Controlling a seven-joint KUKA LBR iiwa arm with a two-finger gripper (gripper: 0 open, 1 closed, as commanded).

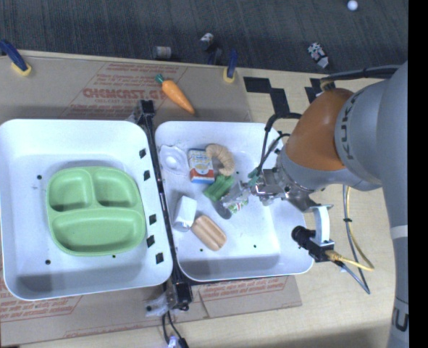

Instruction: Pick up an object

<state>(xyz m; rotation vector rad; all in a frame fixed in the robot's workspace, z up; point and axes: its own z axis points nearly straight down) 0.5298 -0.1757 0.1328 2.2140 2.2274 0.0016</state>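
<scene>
**Claw down in the right bin**

From the overhead camera we saw the claw [244,191] low in the right bin [271,256], right against the green toy [218,188] and a small clear packet [235,204]. Couldn't tell how it stood. A bread roll [208,233] lay nearby, and a green tray [95,210] sat in the left bin [18,267].

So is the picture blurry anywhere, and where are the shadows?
Camera view: soft all over; the small items around the tool smear together, so details are hard to read. The green divided plate looks clearer. Light is even, with faint shadows along the left bin walls, and no strong glare.
</scene>
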